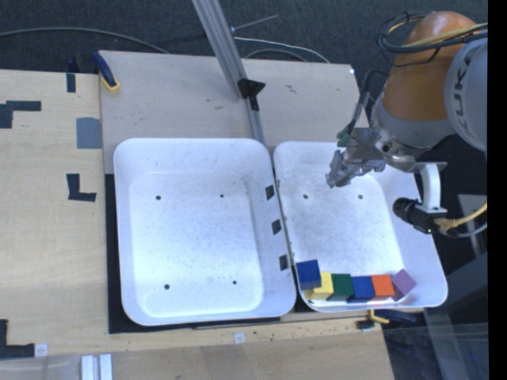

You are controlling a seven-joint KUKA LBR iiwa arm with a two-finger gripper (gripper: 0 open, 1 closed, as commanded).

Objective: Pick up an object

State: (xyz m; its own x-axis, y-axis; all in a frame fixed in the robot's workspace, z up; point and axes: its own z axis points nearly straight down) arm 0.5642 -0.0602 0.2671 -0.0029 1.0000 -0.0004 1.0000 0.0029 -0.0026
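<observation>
Bench bears two bins; blocks (352,285) bunch against right bin's (337,236) near wall, awkward reach; gripper (342,172) hovers near its far end, grip state unclear, nothing visibly held.

Two white bins (198,153), six coloured blocks (352,285) in the right one.

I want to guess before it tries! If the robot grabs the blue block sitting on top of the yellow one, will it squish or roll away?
Probably neither. The blue block has flat faces and sharp corners, so it looks stiff and should not roll. It sits atop the yellow block against the bin wall, so a nudge might topple it. It looks small, likely light for the gripper.
</observation>
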